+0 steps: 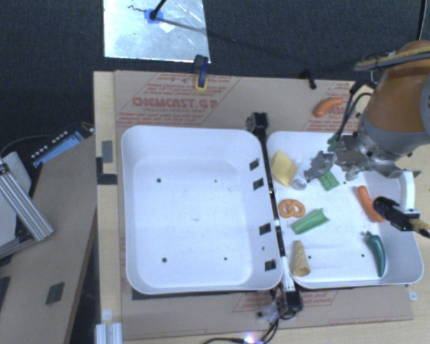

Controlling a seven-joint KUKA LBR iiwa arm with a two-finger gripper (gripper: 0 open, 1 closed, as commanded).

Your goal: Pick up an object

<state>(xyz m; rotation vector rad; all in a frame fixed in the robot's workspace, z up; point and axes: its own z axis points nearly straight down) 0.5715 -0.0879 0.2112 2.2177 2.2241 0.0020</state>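
Nearest the camera, at the near edge of the right bin (408, 267), lies a tan cone-shaped piece (299, 258), with a dark green pepper (376, 253) off to its right in the same bin. Farther into that bin sit a pretzel (291, 208), a green pod (310, 221), an orange carrot (366, 201) and a yellow wedge (284, 168). The hand (319, 167) hovers over the right bin's far half, just right of the yellow wedge, beside a small green block (328, 181); whether its fingers are spread or pressed together cannot be told. The left bin (193, 206) adjoins on the desk (172, 99).
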